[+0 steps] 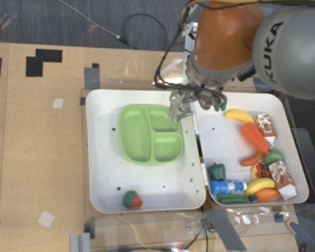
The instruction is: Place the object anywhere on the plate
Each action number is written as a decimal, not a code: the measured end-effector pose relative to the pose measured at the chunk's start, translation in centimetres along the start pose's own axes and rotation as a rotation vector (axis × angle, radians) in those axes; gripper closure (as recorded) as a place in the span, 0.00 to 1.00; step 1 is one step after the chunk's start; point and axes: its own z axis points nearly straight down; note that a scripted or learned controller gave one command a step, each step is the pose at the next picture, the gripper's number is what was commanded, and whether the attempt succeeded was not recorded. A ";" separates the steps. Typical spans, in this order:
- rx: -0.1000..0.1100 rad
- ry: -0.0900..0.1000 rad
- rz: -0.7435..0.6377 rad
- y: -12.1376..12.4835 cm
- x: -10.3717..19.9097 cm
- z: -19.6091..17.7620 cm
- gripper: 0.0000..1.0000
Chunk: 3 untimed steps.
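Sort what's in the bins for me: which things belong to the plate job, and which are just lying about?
Job:
green plate, left bin
gripper, over the plate's right edge
strawberry toy, near the left bin's front edge, possibly the object

Lying about, right bin:
banana
carrot
blue bottle

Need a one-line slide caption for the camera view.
KUKA arm's claw hovers at the green plate's upper right edge; a toy strawberry lies in the left bin.

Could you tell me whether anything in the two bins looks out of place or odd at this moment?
One thing stands out: a small red and green strawberry toy lies alone near the front edge of the left bin, off the green plate, while the other toys are piled in the right bin. The end effector hangs over the plate's upper right corner.
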 end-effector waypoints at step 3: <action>0.000 -0.008 -0.406 6.4 0.6 0.3 1.00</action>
